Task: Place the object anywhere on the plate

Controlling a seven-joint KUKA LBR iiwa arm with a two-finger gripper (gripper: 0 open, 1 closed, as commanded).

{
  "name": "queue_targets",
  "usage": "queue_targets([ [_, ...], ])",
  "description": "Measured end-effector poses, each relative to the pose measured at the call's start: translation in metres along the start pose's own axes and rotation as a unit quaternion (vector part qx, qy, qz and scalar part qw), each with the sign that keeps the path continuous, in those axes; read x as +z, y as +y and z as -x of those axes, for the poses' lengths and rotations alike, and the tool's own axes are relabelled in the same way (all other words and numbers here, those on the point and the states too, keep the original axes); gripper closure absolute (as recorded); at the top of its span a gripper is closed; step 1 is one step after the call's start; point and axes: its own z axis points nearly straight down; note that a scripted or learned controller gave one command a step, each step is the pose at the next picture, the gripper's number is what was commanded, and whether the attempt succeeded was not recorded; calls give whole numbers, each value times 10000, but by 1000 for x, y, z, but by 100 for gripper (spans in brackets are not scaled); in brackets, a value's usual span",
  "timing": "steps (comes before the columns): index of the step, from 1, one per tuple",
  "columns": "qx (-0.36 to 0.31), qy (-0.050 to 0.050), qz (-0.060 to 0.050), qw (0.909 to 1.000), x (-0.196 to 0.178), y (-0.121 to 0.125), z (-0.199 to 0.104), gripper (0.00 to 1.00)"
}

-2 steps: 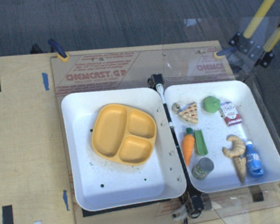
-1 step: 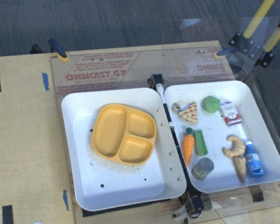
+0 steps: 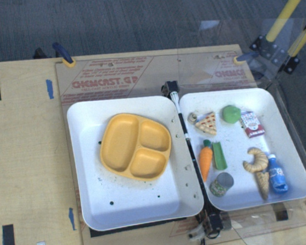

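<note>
A yellow three-compartment plate [image 3: 135, 146] lies in the left white bin [image 3: 96, 200], with nothing on it. The right white bin [image 3: 283, 133] holds several small toy foods: a pizza slice [image 3: 206, 123], a green ball [image 3: 231, 114], a red-and-white carton [image 3: 251, 124], an orange carrot [image 3: 206, 161], a green stick [image 3: 219, 155], a grey can [image 3: 221, 184], a croissant [image 3: 256, 159], an ice-cream cone [image 3: 263, 183] and a blue bottle [image 3: 277, 173].
Both bins sit on a cardboard sheet [image 3: 116, 77] on the wooden bench. A black clamp [image 3: 170, 87] sits at the far end of the seam between the bins. Yellow-and-black poles [image 3: 288, 12] stand at the upper right.
</note>
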Motion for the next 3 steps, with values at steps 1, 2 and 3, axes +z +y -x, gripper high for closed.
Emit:
queue_targets([
  [1, -1274, -37, -16, 9918, -19, 0, -6, 100],
  [2, -3028, -32, -11, 9530, -19, 0, -4, 100],
  [3, -4846, -24, -5, 8747, -18, 0, -7, 100],
])
